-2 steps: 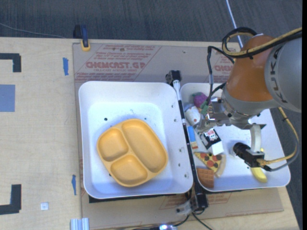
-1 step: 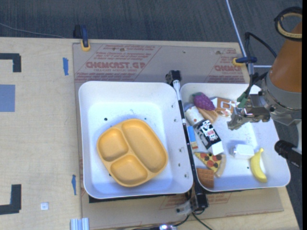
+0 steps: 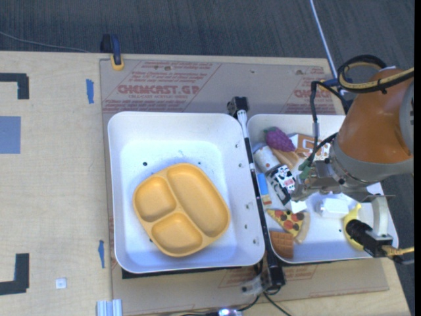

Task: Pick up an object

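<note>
**Gripper low over the crowded right bin**

The gripper [image 3: 308,180] hangs in the right white bin [image 3: 329,245], just above a black-and-white patterned toy [image 3: 283,178]; whether it's apart or together, I cannot tell. A yellow three-compartment plastic tray [image 3: 181,208] sits in the left white bin [image 3: 131,137].

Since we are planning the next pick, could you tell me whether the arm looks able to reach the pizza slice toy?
Probably yes: the pizza slice toy lies uncovered near the right bin's front, just below the gripper.
</note>
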Available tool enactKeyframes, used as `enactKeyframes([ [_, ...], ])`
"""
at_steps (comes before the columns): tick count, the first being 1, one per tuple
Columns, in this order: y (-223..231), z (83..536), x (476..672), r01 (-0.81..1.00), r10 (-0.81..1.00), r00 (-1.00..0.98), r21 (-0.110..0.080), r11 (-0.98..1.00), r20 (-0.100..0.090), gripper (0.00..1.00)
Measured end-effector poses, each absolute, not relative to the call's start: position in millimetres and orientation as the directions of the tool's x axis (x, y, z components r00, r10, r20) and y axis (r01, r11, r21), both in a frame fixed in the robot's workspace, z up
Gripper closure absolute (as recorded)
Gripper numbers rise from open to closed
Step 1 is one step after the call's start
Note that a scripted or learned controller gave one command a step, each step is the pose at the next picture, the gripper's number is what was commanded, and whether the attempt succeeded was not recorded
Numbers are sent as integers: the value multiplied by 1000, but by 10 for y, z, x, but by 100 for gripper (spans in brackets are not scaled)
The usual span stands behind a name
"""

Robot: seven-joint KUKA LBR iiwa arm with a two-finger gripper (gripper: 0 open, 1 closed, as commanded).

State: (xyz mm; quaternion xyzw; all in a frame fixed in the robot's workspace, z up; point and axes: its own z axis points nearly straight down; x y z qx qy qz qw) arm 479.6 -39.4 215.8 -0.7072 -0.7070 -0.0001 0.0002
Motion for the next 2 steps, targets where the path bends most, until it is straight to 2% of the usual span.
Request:
enactKeyframes([
  [1, -532, 1846, 5746, 1000, 1000, 0, 0, 0, 0, 100],
  [2, -377, 1845, 5177, 1000, 1000, 0, -2, 0, 1, 100],
])
